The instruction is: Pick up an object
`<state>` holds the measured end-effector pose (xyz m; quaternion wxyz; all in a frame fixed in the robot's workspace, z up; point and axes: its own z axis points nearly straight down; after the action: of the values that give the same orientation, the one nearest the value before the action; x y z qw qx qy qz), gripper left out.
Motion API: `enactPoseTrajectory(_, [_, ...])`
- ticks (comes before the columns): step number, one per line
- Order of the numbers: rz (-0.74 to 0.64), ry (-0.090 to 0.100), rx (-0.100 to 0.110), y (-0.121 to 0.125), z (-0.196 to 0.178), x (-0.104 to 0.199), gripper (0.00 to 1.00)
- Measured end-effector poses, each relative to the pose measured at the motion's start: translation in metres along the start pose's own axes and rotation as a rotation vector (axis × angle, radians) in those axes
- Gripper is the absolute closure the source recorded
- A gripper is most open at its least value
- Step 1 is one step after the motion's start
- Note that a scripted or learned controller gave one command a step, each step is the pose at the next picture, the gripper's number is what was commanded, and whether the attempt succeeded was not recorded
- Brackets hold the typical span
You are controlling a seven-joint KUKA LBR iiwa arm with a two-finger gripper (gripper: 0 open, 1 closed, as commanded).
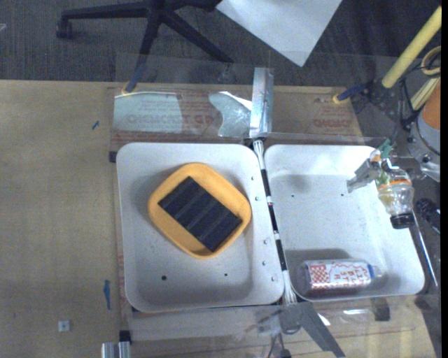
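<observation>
My gripper (376, 170) is over the right bin's (329, 231) far right side, close to the rim. A small clear bottle (396, 201) with an orange band and a black cap is directly beside and below it, over the bin's right edge; whether the gripper holds it I cannot tell. A bottle with a red and white label (338, 274) lies on its side along the right bin's near wall. In the left bin (140, 266) rests a yellow-orange rounded block with a black ribbed panel (199, 210).
A metal divider post (261, 105) stands behind the seam between the bins. Clear plastic sheets lie on the bench behind the left bin. Cables and a yellow pole (416, 45) crowd the far right. An office chair base (161, 21) stands beyond the bench.
</observation>
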<state>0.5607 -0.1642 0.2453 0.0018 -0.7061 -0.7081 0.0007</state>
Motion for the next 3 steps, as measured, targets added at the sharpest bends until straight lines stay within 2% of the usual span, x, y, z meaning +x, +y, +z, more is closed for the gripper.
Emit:
enactPoseTrajectory(1, [-0.365,-0.001,-0.001,0.030,0.056,0.038,0.00])
enactPoseTrajectory(2, [-0.220,-0.004,-0.006,0.021,0.014,0.013,0.00])
enactPoseTrajectory(3, [-0.265,-0.005,-0.006,0.061,0.037,-0.026,0.00])
